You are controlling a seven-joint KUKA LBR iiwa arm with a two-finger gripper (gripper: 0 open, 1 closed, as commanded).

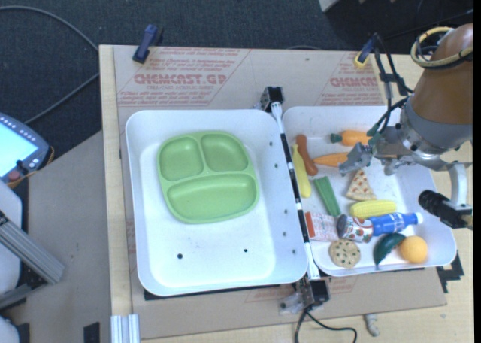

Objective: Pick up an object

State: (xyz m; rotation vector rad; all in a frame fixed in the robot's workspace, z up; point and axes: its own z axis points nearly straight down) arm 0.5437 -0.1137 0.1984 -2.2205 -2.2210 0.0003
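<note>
The right bin holds several toy foods. Among them are an orange carrot, a second carrot, a red sausage, a yellow banana, a green stick, a pizza slice, a corn cob, a blue bottle, an orange, a dark green piece and a cookie. My gripper hangs over the bin's middle, just above the pizza slice and beside the second carrot's tip. Nothing shows held in it.
The left bin holds a green three-part plate. A red and white packet and a grey spoon lie near the divider between the bins. The arm covers the right bin's far right corner.
</note>
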